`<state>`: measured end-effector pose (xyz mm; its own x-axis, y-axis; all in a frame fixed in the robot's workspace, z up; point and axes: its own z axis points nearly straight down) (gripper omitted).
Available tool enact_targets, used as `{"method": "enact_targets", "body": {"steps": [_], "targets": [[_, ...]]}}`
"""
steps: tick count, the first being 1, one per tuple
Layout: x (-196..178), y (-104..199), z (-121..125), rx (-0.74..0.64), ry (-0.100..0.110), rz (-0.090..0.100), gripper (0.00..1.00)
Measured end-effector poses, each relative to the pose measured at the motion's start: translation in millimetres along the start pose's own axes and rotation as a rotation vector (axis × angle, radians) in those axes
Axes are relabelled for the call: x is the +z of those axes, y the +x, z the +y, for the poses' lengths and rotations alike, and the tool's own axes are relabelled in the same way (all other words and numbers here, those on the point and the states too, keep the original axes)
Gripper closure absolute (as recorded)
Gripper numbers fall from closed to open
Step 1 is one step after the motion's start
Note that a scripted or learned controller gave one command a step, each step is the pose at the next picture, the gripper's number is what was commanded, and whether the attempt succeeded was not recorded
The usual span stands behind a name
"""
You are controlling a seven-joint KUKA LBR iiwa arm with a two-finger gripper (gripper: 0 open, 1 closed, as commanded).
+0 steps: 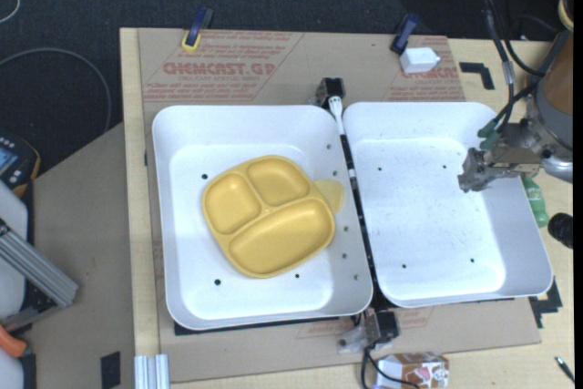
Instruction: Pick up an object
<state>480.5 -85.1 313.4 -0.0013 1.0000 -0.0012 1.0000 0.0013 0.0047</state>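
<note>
Way off to the pincer's left, in the other bin (173, 196), sits the yellow divided plate (267, 214), lying flat with three compartments facing up. We'd guess it's light, stiff plastic, pretty slick, and too wide to span, so pinching the raised rim or one of the divider ridges looks like our best bet. Over on the right, the pincer (471, 180) hovers above its own bin (428, 223), nothing in it; whether it's spread or closed, we can't tell.
</note>
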Motion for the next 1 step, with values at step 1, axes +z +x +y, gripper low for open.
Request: {"method": "enact_targets", "body": {"steps": [1], "targets": [[-90.6,60.0,0.7,-0.003,-0.007,0.002,1.00]]}}
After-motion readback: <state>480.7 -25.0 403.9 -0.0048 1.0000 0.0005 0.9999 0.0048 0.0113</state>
